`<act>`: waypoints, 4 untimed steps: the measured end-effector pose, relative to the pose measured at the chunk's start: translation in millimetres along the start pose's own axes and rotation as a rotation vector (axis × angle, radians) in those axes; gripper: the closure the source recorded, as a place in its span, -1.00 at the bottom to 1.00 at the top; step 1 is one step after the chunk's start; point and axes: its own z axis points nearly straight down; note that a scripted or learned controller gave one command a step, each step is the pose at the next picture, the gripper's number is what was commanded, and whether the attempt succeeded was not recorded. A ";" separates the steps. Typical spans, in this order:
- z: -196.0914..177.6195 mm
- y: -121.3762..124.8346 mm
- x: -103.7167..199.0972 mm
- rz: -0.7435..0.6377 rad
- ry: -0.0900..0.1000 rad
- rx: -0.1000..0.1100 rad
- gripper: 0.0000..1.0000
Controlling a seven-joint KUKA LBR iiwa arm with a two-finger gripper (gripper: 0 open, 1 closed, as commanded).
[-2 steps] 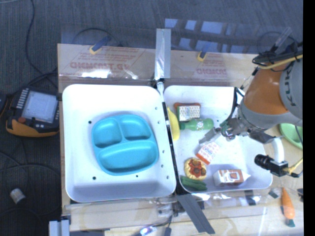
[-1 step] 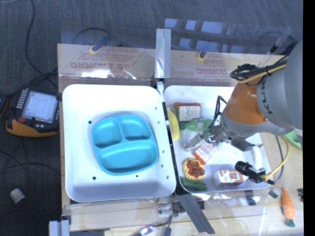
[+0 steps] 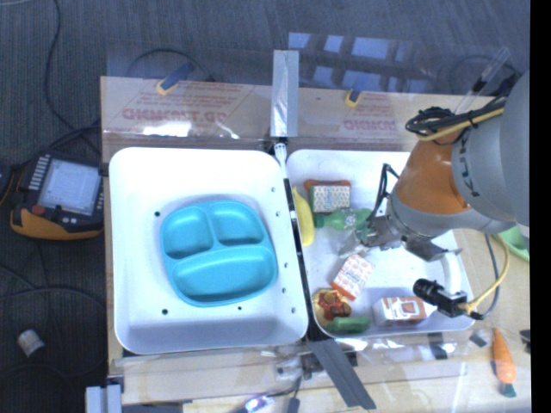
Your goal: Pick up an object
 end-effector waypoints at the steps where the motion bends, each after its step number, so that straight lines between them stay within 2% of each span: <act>1: 0.3 -0.3 0.2 0.000 0.000 0.001 -1.00; 2: 8.5 -47.7 12.3 -0.036 -0.004 -0.004 -1.00; 3: -84.7 -48.8 31.2 0.161 0.000 0.015 -1.00; 4: 9.6 6.5 12.1 0.096 -0.002 0.000 -1.00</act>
